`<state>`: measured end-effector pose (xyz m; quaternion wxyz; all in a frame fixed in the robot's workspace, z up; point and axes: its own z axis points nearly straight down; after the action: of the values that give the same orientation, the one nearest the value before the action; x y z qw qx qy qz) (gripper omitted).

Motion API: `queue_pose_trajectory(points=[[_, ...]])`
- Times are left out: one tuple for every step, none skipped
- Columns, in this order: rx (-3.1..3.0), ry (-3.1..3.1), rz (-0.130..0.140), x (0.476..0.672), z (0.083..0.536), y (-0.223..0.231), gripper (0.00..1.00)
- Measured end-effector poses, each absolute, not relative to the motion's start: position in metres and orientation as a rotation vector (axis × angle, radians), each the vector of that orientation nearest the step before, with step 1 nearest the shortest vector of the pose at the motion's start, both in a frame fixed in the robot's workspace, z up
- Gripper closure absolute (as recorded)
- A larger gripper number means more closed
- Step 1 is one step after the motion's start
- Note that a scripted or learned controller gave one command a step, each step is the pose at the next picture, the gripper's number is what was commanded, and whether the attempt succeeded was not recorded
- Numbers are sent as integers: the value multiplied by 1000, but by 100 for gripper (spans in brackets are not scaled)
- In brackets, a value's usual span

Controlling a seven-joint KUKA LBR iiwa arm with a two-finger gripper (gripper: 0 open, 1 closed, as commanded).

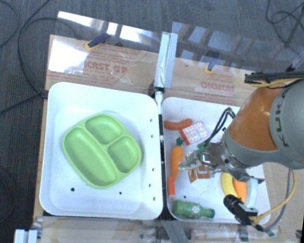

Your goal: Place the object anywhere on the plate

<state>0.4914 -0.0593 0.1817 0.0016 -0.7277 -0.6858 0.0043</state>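
Surface (pixel 104 64) is a tan board w/ faint red lettering, sitting on dark grey ribbed carpet (pixel 7 127) w/ thin cables (pixel 21 56) looping over it; a clear shiny strip (pixel 119 30) runs along the far edge. Two shallow white bins side by side, rounded corners, glossy plastic. Left bin (pixel 49 188) holds a green plate (pixel 102 150), smooth matte, rounded, split into three wells, set at a tilt & roughly centred, w/ bare white floor on all sides of the plate. Right of the plate, past the divider between the bins, the right bin (pixel 198 110) is crowded: orange carrot (pixel 176 159) upright along the wall nearest the plate, a red-orange sausage shape (pixel 177 124) and a small red-and-white patterned packet (pixel 194 131) farther back, a green bottle (pixel 193 210) lying flat at the near edge, a yellow banana (pixel 227 183) & an orange piece (pixel 239 189) furthest from the plate. Grey arm (pixel 276 126) w/ orange band reaches in over the right bin; the hand (pixel 201 162) sits low just right of the carrot, over a small brown-and-white item (pixel 198 174); can't tell how wide it is or whether it grips anything. Little free room around the hand; the plate is well apart from it.
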Motion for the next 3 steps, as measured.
queue_pose_trajectory(points=[[-2148, -2285, 11, 482, 181, 35, 100], [-2148, -2285, 11, 482, 181, 35, 0], [-2374, -2083, 6, 486, 147, 65, 0]])
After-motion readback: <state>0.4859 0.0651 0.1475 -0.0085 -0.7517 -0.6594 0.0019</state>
